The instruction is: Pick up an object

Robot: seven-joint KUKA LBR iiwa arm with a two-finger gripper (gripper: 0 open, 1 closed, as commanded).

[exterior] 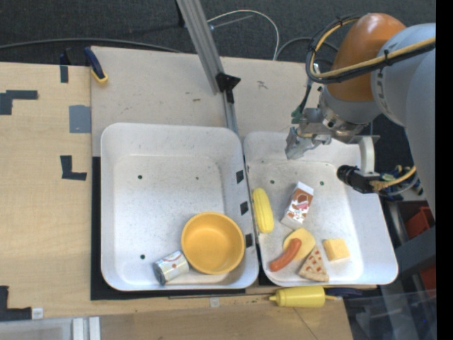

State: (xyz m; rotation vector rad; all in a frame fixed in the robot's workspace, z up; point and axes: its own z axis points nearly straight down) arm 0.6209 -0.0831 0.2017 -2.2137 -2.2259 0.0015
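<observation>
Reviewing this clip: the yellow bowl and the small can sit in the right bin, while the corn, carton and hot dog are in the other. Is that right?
Not quite. The camera view shows the yellow bowl and the small can in the left bin; the corn, carton and hot dog lie in the right bin.

The two shallow white bins (pixel 173 137) look like moulded plastic, smooth with a faint sheen and dark speckles. The bench top of pale wood (pixel 39 190) is matt and lightly grained. The round yellow bowl (pixel 212 243) seems smooth matt plastic, and the small silver can (pixel 171 266) shines like metal. The yellow corn cob (pixel 263 210) and the red sausage (pixel 285 255) look like glossy toy plastic; the small printed carton (pixel 299 205) looks like paper. The slanted grey bar (pixel 197 30) has a brushed metal finish.
</observation>
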